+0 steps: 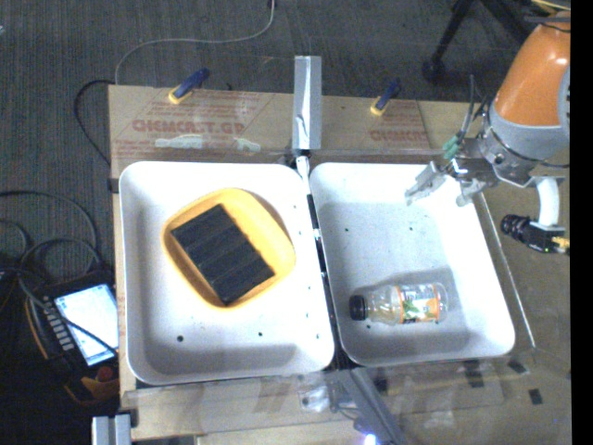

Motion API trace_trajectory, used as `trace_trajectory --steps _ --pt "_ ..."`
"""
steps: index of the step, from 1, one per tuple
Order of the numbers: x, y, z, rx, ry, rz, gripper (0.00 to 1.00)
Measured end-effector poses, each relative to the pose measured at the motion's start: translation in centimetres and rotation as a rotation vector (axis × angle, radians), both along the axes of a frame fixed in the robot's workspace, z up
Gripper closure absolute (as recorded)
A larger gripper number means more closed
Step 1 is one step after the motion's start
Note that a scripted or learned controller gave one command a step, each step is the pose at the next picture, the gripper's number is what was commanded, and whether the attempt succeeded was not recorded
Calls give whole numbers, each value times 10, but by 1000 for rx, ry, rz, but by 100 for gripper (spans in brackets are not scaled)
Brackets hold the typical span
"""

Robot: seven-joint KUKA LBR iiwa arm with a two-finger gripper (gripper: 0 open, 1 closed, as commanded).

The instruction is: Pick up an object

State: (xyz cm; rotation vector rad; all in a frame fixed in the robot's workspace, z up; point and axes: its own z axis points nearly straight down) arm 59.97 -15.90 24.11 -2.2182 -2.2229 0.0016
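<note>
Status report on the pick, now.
Gripper above right bin's far corner, holding nothing. Clear plastic bottle with black cap lies on its side near the front wall, untouched. Nothing blocks it.

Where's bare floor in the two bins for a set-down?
Right bin: bare from the far wall down to the bottle, which lies along the near wall; the gripper hangs over the far right corner. Left bin: the yellow dish with the black block fills the middle; only a strip along the near wall is bare.
</note>
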Motion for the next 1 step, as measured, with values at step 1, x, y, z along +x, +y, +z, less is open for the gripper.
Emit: trace_trajectory --steps 1 --pt "-105 -45 -62 0 1 55 0"
